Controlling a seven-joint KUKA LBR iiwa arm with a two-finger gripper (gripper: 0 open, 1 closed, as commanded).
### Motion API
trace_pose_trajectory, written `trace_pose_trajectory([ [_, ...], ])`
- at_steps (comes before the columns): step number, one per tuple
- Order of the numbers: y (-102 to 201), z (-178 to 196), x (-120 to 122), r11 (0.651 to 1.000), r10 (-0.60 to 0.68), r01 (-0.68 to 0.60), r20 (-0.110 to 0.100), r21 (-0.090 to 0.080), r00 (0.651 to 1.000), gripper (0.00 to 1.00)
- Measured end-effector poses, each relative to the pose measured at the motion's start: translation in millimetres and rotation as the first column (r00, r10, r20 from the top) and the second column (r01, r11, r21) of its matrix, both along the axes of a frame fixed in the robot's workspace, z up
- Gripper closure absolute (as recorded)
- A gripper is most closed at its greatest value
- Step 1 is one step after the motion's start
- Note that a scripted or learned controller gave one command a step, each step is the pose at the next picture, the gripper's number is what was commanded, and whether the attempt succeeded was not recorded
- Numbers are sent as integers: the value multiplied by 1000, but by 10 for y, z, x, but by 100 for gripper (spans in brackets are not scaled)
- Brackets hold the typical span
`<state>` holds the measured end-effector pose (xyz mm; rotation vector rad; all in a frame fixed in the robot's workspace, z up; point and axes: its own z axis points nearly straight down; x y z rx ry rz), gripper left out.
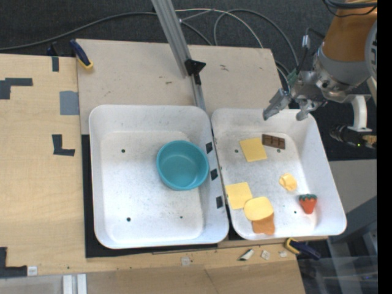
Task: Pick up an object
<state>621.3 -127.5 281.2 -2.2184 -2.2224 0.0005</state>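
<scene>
Hovering above the right bin, the gripper spreads near chocolate.

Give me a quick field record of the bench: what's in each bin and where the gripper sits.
left bin: teal bowl
right bin: brown chocolate piece, two yellow squares, small yellow piece, yellow-and-orange block, strawberry toy
gripper: open, over the right bin's far edge, holding nothing
nearest item to gripper: brown chocolate piece
</scene>
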Motion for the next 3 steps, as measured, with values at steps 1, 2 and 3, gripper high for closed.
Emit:
trace_pose_trajectory([
  [1,0,0,0,1000,1,-1,0,-1,1000,0],
  [2,-29,-441,8,1000,0,0,-4,-2,1000,0],
  [3,5,-1066,59,1000,0,0,-6,-1,1000,0],
])
